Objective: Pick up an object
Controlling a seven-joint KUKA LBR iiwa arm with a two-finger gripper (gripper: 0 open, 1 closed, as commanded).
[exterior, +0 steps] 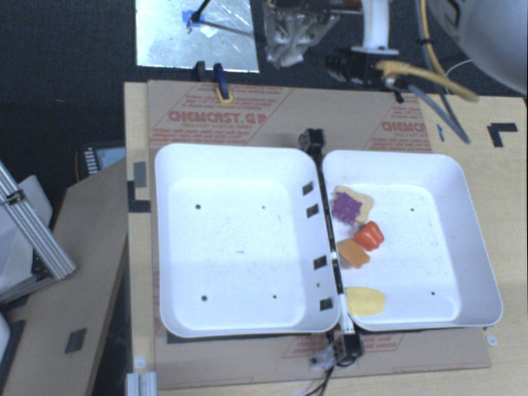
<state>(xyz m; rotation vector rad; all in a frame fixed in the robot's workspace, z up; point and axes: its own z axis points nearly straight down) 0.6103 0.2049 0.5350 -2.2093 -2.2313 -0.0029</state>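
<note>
The gripper (290,44) hangs high beyond the bins; whether its fingers are parted or closed I cannot tell. Well below them, in the right bin (462,221) along its left wall, lie a purple piece (347,208), red pepper (370,235), orange piece (353,255) and yellow piece (365,301).

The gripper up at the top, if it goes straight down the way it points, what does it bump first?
Probably the brown board behind the bins, though depth is hard to judge. The gripper hangs beyond the bins, away from the toys.
</note>
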